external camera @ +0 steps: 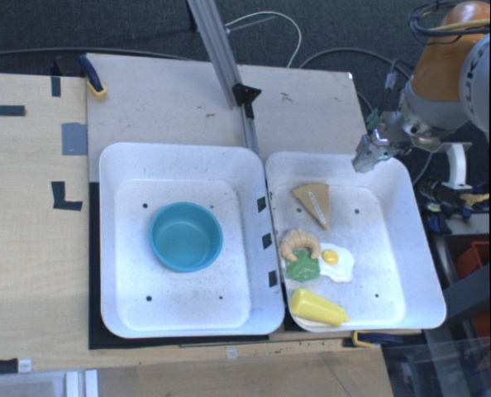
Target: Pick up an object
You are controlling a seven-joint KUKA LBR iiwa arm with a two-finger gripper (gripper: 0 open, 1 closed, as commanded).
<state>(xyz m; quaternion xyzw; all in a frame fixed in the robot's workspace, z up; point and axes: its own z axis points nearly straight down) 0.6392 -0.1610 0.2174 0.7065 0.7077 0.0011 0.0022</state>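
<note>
Above the right bin's (411, 222) upper right rim, the gripper (368, 160) is seen; its grip cannot be told. Bare floor is left beside the cheese wedge (313, 203).

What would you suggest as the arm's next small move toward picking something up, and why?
Probably a short move inward and down toward the tan wedge. The gripper hangs over the right bin's far corner, holding nothing, and the wedge is the nearest item, lying apart from the croissant, green piece and fried egg clustered below it.
</note>
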